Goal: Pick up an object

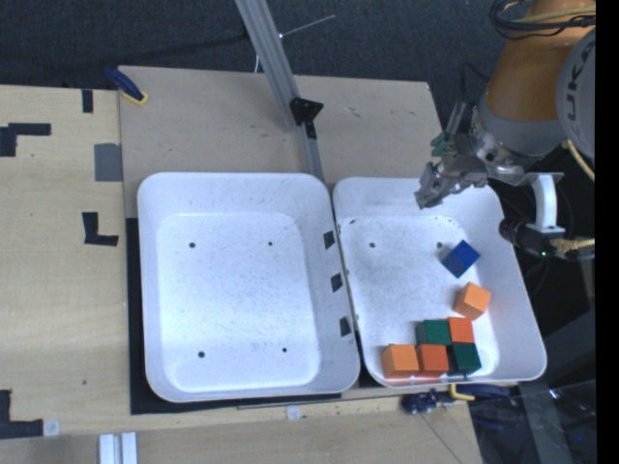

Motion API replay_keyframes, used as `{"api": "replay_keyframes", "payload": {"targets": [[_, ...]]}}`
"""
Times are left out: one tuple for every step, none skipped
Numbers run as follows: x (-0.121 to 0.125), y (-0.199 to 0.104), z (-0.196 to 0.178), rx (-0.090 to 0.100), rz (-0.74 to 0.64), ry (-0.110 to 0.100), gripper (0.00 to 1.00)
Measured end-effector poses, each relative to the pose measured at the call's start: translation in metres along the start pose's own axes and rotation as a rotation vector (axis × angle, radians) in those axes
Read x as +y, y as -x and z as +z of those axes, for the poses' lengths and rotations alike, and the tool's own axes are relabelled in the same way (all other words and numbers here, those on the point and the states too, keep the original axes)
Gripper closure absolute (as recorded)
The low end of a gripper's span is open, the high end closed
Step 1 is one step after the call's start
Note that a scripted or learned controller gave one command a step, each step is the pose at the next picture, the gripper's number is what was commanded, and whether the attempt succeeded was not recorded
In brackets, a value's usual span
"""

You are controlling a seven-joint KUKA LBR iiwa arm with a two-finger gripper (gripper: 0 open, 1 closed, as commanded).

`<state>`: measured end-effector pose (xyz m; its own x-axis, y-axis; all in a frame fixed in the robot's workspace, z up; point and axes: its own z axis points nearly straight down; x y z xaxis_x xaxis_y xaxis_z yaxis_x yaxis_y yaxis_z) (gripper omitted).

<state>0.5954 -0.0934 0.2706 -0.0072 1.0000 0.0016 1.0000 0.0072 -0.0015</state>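
The right bin point(387, 201) holds a blue block point(459, 257) near its middle right and an orange block point(472, 300) just below it. Along the bin's front edge lies a cluster: an orange block point(399, 359), another orange one point(432, 357), a green block point(434, 333), a small orange block point(461, 330) and a dark green block point(466, 356). My gripper point(432, 193) hangs above the bin's far right corner, well apart from the blocks. Nothing shows between its fingers.
The left bin point(232, 187) sits beside the right one. A slanted metal pole point(276, 56) crosses the bench behind the bins. The arm's orange band point(532, 56) and grey wrist fill the upper right. Black tape marks lie on the bench at left.
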Motion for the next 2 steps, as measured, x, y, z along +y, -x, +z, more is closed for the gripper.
{"api": "replay_keyframes", "payload": {"targets": [[0.007, -0.052, -0.002, 0.0, 0.0, 0.001, 1.0], [0.014, -0.101, 0.002, -0.001, 0.001, 0.0, 1.0]]}}
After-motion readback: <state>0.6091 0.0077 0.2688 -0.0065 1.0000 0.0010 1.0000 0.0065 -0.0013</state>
